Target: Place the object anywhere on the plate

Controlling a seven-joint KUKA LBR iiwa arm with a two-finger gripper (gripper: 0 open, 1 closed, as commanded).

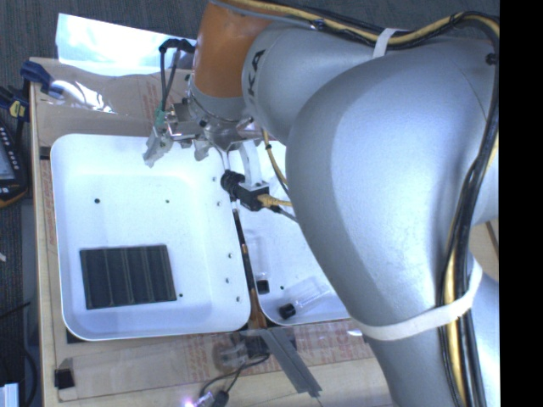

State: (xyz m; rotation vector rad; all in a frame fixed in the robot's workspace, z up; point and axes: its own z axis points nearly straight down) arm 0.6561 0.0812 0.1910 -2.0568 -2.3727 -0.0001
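Overhead slanted view onto bins

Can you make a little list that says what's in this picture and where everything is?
arm: grey with an orange band, reaching in from the right over both bins
end effector: above the far edge of the left bin
left bin: white, shallow
dark ribbed plate: lying flat in the left bin's near part
right bin: white, mostly covered by the arm
small dark piece: in the right bin's near corner
object for the plate: cannot tell which it is
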